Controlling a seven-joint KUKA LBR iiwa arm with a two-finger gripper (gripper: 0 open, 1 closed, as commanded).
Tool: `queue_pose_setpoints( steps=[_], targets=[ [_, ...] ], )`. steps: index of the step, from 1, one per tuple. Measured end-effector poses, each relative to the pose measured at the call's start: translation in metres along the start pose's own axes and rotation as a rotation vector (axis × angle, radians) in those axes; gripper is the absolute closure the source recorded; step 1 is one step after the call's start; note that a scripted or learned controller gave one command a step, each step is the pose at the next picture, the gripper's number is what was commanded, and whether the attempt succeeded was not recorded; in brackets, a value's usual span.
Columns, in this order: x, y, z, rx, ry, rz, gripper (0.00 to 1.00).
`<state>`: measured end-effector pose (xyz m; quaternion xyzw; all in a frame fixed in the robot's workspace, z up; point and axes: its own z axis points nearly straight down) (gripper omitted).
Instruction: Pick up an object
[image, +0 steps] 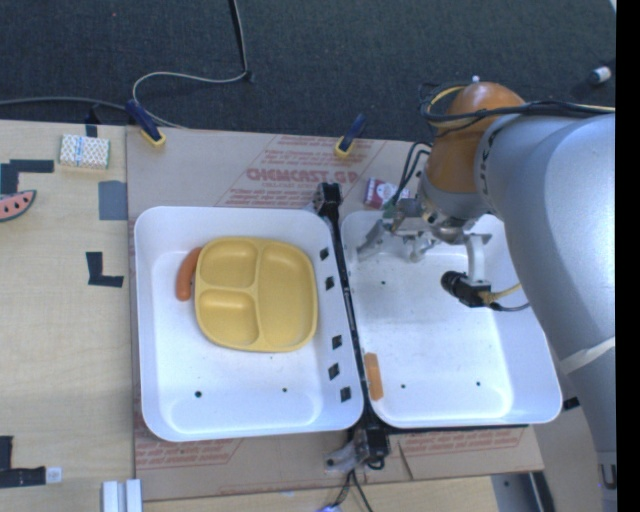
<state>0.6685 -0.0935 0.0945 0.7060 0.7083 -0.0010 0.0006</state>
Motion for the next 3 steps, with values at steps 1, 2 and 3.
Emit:
queue_pose_setpoints(
  steps=[1,2,3],
  targets=[
    [0.001,0.0,-0.009,0.001,0.001,-0.001,1.0],
    [0.001,0.0,-0.009,0.001,0.001,-0.001,0.0],
    [-0.009,-0.062,0.009,-0.001,0.001,0.003,0.0]
  ],
)
